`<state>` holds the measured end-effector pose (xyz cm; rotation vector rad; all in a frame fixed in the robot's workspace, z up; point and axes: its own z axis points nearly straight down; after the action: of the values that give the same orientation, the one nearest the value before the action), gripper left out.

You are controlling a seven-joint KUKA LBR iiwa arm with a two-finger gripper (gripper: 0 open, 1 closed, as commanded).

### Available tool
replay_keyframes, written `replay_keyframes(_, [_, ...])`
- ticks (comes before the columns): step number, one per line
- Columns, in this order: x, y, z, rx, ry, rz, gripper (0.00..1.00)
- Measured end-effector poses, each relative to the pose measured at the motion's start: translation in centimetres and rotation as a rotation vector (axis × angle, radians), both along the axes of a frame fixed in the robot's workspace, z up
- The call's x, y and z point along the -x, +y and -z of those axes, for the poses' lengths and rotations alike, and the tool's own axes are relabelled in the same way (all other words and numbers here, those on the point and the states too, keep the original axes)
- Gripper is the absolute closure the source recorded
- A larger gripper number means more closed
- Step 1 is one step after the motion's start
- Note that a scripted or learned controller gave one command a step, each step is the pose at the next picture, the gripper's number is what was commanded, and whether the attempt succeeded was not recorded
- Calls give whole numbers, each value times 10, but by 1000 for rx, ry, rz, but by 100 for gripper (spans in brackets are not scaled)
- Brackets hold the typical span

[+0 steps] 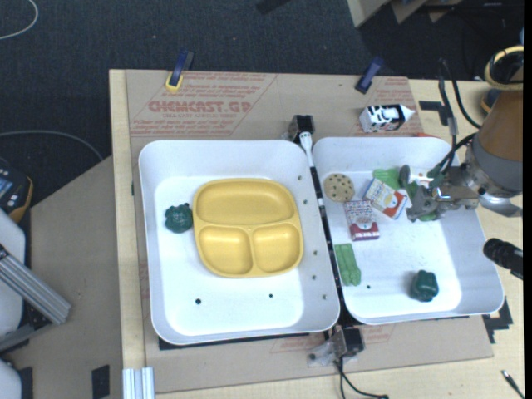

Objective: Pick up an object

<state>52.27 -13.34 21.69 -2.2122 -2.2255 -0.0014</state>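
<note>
Dark carpet surrounds the tabletop (133, 223) bearing two white bins. Low over the right bin's (474, 281) far right side, the hand (426, 199) hangs beside small packets (384, 196); its grip I cannot tell. Those packets lie just left of it, nearer than the green pepper (423, 285) by the near edge.

Left bin (158, 248) white; right bin (465, 281) white. Tray (248, 225) yellow. Toy (178, 218) beside tray dark green. Cookie (337, 187) tan, dark specks. Packet (362, 220) red and white. Card (385, 198) white, red and green print. Strip (347, 264) light green. Pepper (423, 285) dark green. Bench board (208, 102) tan, red lettering. Arm (503, 152) grey, orange band.
</note>
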Motion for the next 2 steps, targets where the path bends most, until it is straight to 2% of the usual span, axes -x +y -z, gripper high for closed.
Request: replay_keyframes(2, [-23,96,8,2,-3,0,100])
